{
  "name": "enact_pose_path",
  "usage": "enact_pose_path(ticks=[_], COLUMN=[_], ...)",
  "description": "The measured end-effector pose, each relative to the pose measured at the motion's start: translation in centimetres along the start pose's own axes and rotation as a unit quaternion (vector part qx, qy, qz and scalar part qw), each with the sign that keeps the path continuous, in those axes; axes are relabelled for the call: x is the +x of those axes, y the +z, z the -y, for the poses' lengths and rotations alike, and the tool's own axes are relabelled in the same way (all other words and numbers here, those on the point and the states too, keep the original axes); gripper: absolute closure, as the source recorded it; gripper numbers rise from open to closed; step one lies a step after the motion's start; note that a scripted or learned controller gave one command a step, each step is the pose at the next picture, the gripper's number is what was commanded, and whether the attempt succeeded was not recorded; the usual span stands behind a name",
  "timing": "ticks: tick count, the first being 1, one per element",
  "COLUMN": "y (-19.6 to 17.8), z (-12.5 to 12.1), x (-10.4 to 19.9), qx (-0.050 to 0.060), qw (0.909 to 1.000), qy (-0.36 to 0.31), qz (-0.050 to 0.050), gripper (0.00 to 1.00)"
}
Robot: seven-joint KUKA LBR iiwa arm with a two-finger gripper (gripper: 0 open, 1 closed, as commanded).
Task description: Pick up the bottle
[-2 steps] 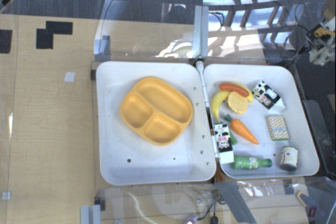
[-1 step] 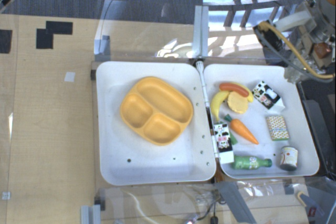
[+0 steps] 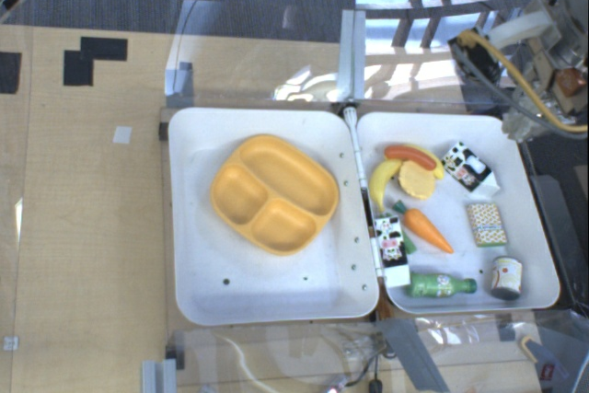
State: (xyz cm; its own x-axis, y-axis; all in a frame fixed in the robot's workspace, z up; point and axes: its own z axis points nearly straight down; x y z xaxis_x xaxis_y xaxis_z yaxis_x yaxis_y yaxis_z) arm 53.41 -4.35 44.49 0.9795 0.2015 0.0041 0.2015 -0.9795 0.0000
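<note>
the green bottle (image 3: 441,285) lies on its side by the right bin's (image 3: 538,198) front wall, so the hand, whose state i cannot tell, should straddle its narrow width.

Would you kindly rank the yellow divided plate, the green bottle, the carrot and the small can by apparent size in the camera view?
1. Yellow divided plate, by far the largest.
2. Green bottle.
3. Carrot, only slightly shorter than the bottle, so that order is unsure.
4. Small can, the smallest.
</note>
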Motion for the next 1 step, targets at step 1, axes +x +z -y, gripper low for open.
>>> enact_pose_path(ticks=[1], y=[-1.04], z=[-0.03], x=[0.06], qx=[0.000], qw=[1.0000], qy=[0.000], qz=[-0.001], gripper=[1.00])
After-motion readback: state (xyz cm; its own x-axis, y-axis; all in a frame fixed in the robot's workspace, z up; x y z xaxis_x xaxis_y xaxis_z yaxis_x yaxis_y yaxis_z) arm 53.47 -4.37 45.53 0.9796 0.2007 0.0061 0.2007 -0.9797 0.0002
